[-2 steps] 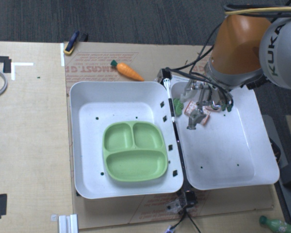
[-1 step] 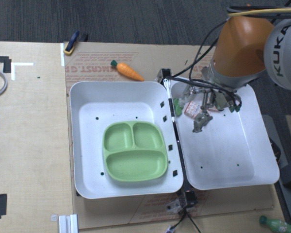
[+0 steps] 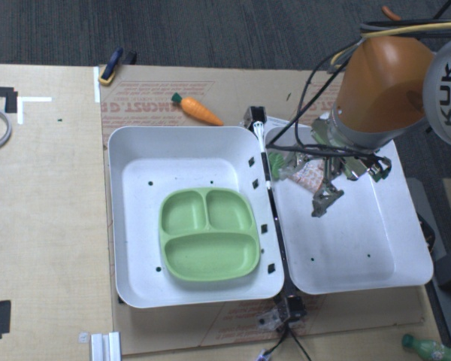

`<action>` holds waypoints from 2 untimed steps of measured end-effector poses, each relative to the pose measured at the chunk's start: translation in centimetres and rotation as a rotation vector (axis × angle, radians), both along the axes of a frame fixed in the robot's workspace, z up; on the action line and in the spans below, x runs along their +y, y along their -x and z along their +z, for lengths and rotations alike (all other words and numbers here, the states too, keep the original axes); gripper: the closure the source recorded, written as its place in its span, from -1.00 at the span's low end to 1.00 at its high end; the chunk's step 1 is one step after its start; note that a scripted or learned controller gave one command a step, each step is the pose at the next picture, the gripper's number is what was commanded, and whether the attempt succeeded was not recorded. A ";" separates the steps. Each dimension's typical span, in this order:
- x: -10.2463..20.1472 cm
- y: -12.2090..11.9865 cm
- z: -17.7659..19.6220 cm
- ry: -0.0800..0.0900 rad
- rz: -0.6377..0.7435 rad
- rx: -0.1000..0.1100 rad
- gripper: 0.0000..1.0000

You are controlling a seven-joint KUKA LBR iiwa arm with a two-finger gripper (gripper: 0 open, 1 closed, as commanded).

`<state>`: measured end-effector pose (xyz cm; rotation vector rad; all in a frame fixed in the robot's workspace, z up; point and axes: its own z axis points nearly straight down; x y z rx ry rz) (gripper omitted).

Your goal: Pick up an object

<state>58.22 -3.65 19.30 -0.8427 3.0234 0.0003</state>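
in right bin (image 3: 376, 262): packet (image 3: 307, 173) touching gripper (image 3: 325, 200); finger state unclear.

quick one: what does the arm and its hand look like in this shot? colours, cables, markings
A rounded orange section tops a grey wrist, beside a white-grey link with black lettering at the right edge. Black and yellow cables run along it. The hand is small, dark grey metal, with green-tinted bits on its mount.
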 end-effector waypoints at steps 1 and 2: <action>-6.0 3.4 -8.7 0.000 0.016 0.001 -1.00; -7.0 -6.6 -10.0 0.000 -0.039 -0.003 -1.00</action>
